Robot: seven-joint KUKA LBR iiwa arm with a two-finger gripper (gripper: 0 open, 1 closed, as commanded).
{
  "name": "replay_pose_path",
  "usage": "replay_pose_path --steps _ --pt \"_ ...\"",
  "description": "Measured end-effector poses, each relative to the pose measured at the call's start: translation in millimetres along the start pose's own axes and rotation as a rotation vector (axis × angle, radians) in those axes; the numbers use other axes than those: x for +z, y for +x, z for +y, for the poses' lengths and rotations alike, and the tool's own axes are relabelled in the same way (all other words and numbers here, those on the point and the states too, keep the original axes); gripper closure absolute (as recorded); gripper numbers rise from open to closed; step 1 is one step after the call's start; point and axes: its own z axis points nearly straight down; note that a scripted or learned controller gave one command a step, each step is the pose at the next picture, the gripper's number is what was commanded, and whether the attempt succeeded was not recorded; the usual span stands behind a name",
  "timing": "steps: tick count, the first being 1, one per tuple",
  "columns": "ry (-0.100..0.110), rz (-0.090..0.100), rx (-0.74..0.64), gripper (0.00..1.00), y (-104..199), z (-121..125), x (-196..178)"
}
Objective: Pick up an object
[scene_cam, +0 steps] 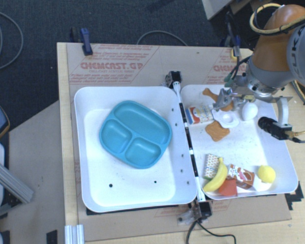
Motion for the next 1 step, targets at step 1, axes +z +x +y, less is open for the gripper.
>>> replay_pose_path --steps 1 --pt "0.002 0.001 0.002 1.00 54.4 -17.4 -20.7"
